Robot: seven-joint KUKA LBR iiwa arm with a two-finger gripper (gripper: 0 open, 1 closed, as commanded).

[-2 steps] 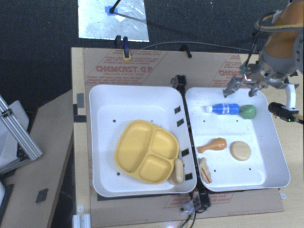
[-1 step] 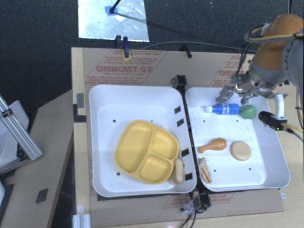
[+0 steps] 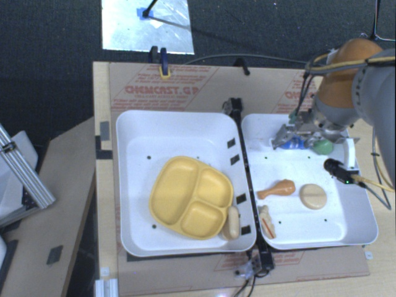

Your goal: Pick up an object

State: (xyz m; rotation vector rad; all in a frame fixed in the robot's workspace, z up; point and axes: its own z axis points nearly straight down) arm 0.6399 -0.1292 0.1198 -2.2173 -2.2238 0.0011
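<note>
Bench [image 3: 185, 82] of pale board with red lettering, dark floor behind it, two white bins side by side on top. A clamp [image 3: 163, 61] sits on the far edge of the board.

Left bin [image 3: 133, 135]: a yellow divided plate [image 3: 190, 197] lies flat, slightly askew. A small pale bread roll [image 3: 232, 223] is touching the plate's near right corner, close to the bin wall.

Right bin [image 3: 359, 224]: the arm [image 3: 371, 85] comes in from the right, grey with its orange band up high. The gripper [image 3: 295, 135] is down in the far part of this bin, near the back wall. From where I stand I cannot tell how far it is open.

- A blue thing [image 3: 297, 144] lies right under the gripper, seemingly touching it. Cannot tell whether it is gripped.
- A green thing [image 3: 322, 146] lies just beside the blue one, to its right, partly under the wrist.
- An orange-brown drumstick [image 3: 278, 190] lies mid-bin, thin end toward the divider, well apart from the gripper.
- A round beige bun [image 3: 314, 196] lies just beside the drumstick's thick end, not touching it.
- A striped strip [image 3: 266, 221] lies at the near left, along the divider.
</note>
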